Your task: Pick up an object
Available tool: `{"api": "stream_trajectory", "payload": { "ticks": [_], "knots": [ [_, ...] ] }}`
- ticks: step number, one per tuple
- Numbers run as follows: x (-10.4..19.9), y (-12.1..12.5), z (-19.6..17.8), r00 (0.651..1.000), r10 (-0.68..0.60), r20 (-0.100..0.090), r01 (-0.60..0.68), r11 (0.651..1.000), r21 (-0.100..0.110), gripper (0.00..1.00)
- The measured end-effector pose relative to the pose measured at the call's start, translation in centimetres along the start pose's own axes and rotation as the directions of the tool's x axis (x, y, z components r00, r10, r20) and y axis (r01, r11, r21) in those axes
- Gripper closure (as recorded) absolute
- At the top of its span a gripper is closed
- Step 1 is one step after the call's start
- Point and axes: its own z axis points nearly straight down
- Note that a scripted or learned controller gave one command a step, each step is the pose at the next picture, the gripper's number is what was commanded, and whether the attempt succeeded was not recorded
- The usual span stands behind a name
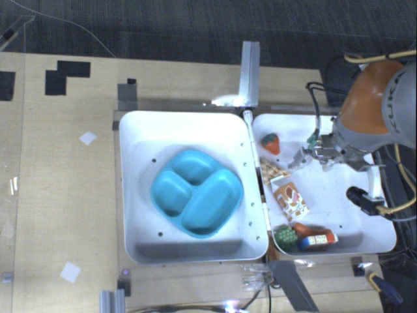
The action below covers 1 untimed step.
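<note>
I'm on the approach: gripper over the right bin, jaws' state unclear, next descend onto the strawberry.

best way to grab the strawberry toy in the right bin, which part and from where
Probably from straight above, closing across the red body of the strawberry rather than its green leafy end. It sits alone near the upper left corner of the right bin, close to the divider wall, so the end effector would likely do best with its fingers running parallel to that wall.
</note>
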Motion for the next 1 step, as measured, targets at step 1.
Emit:
{"api": "stream_trajectory", "payload": {
  "ticks": [1],
  "knots": [
    [3.04, -5.07, 3.31, 1.0, -0.019, 0.003, 0.019, 1.0, -0.011, 0.0]
  ]
}}
